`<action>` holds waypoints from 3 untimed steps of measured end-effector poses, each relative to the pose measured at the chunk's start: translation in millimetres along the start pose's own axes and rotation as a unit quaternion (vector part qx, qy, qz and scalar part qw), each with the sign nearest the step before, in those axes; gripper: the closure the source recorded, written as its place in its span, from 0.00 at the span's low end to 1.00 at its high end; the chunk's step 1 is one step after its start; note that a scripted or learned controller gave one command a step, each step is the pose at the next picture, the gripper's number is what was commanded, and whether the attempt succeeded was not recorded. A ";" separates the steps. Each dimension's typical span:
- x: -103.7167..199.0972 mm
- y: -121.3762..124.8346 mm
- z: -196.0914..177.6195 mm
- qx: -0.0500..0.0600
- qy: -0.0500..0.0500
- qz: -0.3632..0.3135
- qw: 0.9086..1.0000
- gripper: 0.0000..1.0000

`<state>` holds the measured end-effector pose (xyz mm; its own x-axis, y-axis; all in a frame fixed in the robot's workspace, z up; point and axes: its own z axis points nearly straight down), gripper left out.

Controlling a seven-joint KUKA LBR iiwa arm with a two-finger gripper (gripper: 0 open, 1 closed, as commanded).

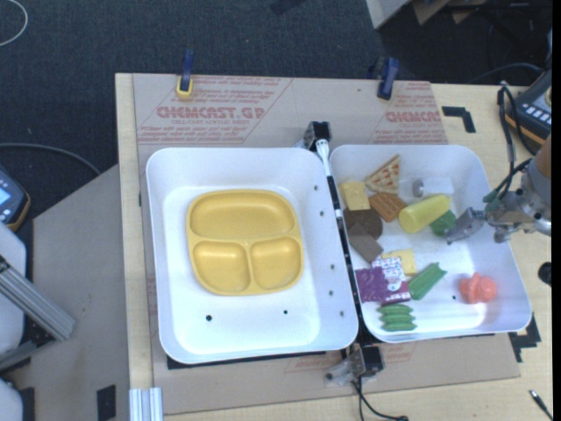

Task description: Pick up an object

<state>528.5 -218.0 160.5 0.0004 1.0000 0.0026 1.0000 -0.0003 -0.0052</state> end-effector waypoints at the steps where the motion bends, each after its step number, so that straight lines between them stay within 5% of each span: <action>1: 3.1 -4.7 61.1 0.000 0.000 0.000 1.000 0.00; 2: 5.1 -4.4 76.6 0.000 0.001 -0.001 1.000 0.00; 3: 4.1 -4.2 65.4 -0.002 0.000 0.000 1.000 1.00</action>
<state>524.0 -213.6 95.0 -0.0004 1.0000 0.0020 1.0000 0.0004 -0.0012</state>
